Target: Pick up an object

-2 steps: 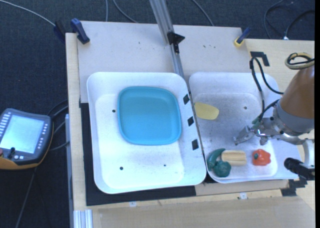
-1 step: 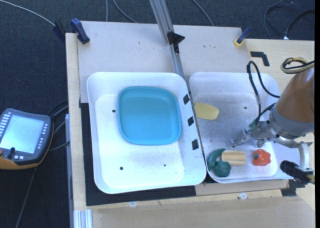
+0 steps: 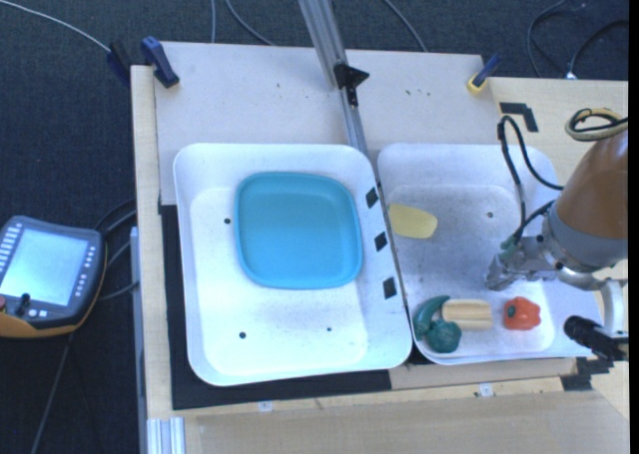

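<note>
the two bins, left bin [image 3: 205,272] and right bin [image 3: 449,213], looked like smooth white plastic, scuffed grey and speckled in the middle. the blue plate [image 3: 298,229] had a glossy plastic look. the bench [image 3: 250,93] was pale, matt board with wood-coloured edges. the pole [image 3: 315,3] appeared to be brushed metal. the floor [image 3: 60,123] looked like dark, rough carpet. the orange band [image 3: 604,183] had a soft sheen.

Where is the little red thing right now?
The red thing lies in the right bin, by its near edge, just right of the tan block and below the gripper.
</note>
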You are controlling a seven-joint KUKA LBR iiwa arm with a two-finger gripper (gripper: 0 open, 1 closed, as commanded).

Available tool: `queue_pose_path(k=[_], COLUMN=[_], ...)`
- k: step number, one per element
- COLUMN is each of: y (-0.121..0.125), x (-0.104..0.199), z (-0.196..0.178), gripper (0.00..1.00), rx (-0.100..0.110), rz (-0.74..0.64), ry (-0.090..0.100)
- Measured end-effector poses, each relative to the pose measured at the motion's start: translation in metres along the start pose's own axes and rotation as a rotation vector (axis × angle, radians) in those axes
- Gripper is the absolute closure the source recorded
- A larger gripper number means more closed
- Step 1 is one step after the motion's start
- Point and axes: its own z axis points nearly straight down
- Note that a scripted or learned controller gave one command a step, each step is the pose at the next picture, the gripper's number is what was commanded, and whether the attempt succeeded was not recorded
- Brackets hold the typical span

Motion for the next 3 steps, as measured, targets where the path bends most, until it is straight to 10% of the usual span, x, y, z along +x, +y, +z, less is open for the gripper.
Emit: queue_pose_path(k=[3], y=[0.006], x=[-0.002], z=[-0.126], gripper=[1.00], rx=[-0.003], rz=[0.000], ry=[-0.001])
